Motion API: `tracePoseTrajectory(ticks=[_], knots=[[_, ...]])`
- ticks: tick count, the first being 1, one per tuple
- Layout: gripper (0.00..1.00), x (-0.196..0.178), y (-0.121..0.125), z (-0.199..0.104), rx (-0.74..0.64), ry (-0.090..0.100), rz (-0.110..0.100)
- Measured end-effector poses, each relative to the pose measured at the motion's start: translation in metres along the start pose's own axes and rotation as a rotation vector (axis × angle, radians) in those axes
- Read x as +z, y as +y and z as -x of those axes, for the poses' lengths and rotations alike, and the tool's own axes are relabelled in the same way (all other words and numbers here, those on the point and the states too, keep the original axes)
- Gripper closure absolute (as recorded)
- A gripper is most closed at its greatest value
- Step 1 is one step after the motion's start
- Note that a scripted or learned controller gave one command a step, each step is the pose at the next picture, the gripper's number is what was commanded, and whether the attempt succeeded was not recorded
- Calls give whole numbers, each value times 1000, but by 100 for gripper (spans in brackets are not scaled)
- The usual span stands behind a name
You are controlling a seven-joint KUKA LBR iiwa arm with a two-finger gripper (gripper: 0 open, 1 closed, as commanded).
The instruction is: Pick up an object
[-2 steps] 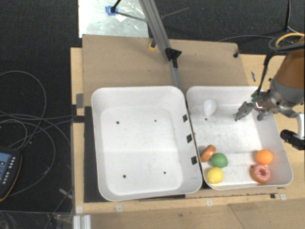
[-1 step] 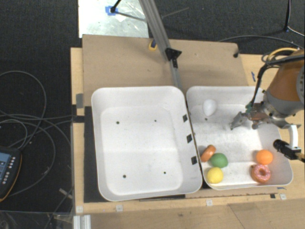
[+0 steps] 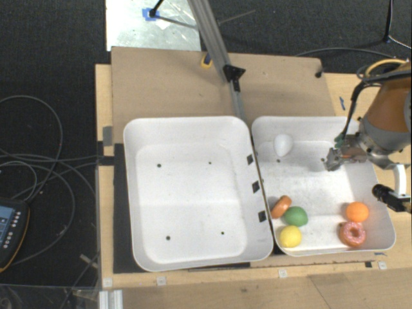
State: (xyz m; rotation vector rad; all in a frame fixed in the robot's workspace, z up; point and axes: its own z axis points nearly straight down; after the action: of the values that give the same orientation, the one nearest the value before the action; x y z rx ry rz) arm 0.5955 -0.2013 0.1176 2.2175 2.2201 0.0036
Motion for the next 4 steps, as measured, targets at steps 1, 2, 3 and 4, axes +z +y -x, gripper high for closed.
tracePoseTrajectory(ticks=[1, 2, 3, 4], knots=[[100, -64, -3, 2, -1, -2, 3], [100, -121, 7, 9, -4, -3, 5], [100, -176, 9, 9, -5, -2, 4], [100, -177, 19, -38, -9, 1, -1]])
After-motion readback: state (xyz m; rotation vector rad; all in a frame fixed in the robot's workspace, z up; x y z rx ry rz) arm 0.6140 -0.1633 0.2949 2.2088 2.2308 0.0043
